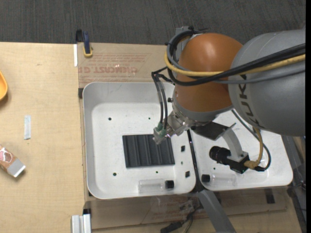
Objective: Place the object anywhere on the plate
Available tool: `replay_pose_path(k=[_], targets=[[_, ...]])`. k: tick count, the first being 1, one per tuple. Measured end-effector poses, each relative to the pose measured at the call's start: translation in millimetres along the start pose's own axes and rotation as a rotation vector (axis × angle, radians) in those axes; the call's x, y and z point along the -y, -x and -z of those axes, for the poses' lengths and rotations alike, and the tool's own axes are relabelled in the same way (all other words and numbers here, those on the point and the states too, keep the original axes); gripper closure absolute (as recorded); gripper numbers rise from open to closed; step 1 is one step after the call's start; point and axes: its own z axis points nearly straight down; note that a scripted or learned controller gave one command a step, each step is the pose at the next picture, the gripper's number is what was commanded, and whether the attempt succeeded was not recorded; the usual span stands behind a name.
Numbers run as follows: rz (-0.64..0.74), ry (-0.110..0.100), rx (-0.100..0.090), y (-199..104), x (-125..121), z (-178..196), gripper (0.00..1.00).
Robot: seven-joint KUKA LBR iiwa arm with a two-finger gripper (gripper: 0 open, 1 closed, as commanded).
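Observation:
A dark ridged rectangular plate (148, 150) lies flat in the middle of the left white bin (97, 130). My gripper (159, 134) hangs from the big orange-banded wrist and sits just over the plate's upper right corner. A small greenish-grey bit shows at its tip; I cannot make out whether that is a held object or part of the gripper. A clear little block (151, 184) with a black piece (169, 184) beside it rests by the left bin's front wall.
The arm's bulk covers most of the right bin (277, 171). A black cylinder on a cable (219, 154) hangs over it. On the wooden bench to the left lie a white strip (27, 127), a red-and-white packet (9, 161) and an orange item (2, 87).

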Motion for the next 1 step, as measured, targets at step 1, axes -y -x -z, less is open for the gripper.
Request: replay_pose_path(k=[1], targets=[[-0.004, -0.002, 0.001, 1.8, 0.1, 8.0, 1.0]])
